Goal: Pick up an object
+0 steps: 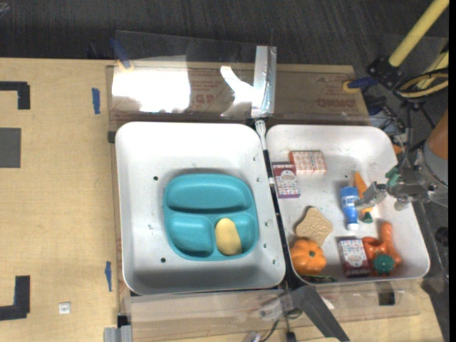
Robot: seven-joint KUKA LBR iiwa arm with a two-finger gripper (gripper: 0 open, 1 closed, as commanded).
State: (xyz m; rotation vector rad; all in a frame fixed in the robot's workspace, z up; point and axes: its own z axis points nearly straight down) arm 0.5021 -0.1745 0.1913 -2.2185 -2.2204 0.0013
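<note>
The right bin [335, 135] holds several toy foods. A blue bottle [349, 206] lies near its middle, with a small orange piece [360, 183] just above it. My gripper [385, 189] hangs over the bin's right side, close beside the blue bottle. Nothing can be seen held in it. Around these lie a pink and white box [308, 162], a smaller carton [286, 181], a bread slice [314, 225], an orange pumpkin [308, 256], a red-edged box [352, 255] and an orange carrot [385, 239] with a green end [385, 263].
The left bin [135, 191] holds a teal divided plate [206, 194] with a yellow lemon-like piece [228, 236] in its lower right compartment. A ridge [271, 191] separates the bins. Cables and a yellow pole [420, 23] are at the far right.
</note>
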